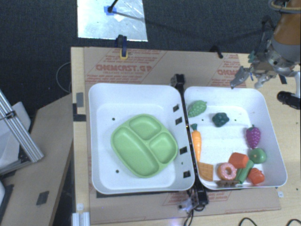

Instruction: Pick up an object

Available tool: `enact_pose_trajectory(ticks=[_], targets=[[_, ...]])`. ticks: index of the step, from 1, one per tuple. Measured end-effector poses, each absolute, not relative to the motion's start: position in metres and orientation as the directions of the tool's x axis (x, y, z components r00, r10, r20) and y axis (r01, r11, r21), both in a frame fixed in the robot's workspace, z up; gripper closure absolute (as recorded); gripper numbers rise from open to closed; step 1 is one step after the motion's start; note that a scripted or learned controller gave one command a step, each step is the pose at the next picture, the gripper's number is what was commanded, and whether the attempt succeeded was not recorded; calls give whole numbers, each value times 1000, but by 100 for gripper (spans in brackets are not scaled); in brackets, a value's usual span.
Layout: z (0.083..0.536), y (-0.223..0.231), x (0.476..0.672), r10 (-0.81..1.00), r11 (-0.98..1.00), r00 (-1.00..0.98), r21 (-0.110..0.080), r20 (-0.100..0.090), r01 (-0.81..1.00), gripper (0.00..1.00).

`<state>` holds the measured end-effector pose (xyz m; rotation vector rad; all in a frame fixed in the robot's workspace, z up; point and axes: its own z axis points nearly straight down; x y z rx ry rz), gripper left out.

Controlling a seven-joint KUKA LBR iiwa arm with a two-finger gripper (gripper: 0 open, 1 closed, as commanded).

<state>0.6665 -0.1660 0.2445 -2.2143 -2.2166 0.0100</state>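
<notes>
White plastic: two shallow bins sit side by side; the left bin [101,126] carries a green divided plate [143,145], the right bin [263,107] carries all the toy food.
Candidates: a green leafy piece [197,108] and a dark broccoli [220,119] lie toward the far side, a carrot [196,142] runs along the dividing wall, purple grapes [253,136] sit near the right wall, and a donut [228,171], an orange block [238,160] and a green apple [257,155] crowd the near corner.
Best pick, as I judge it: the broccoli or the grapes, since each stands apart from its neighbours with bare floor around it; the near-corner pile touches piece to piece and invites a slip.
Approach advice: come straight down over the chosen piece and straddle its narrow side.
Arm pose: it reaches in from the right, orange band high, wrist over the bin's far right corner.
Gripper [250,78]: above the far rim, well clear of every toy, its fingers spread apart with nothing between them.
Progress: the pick is not yet begun.
</notes>
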Motion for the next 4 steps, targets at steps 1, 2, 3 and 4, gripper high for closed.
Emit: enact_pose_trajectory(ticks=[1, 2, 3, 4], targets=[[253, -165, 669, 1000, 3, -3, 2, -1, 1000, 0], [198, -165, 678, 1000, 6, -6, -1, 0, 1000, 0], [136, -162, 682, 1000, 7, -7, -2, 1, 1000, 0], [88, -163, 683, 1000, 4, -4, -5, -2, 1000, 0]])
